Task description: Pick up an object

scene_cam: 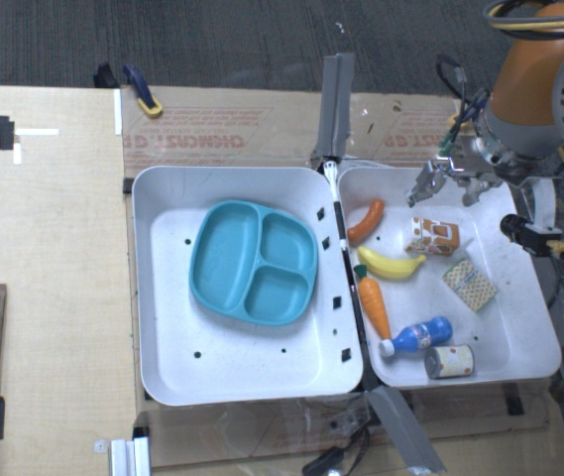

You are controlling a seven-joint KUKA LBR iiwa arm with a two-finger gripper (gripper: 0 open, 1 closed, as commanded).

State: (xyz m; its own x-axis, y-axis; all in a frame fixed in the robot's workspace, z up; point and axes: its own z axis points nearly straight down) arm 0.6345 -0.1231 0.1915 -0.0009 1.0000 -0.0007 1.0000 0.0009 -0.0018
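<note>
Hovering over right bin (pixel 519 360), gripper (pixel 448 182) has 2 fingers spread apart, nothing btwn them. Nearest target: small carton (pixel 433 236), just below. Descend straight, straddle it, avoid banana (pixel 391 264).

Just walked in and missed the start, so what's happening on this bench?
A grey arm with an orange band reaches in from the right, its open pincer hovering over the far part of the right bin, holding nothing. Below it lie a small carton, a banana, a sausage, a carrot, a bottle and a can. The left bin holds a blue divided plate.
</note>
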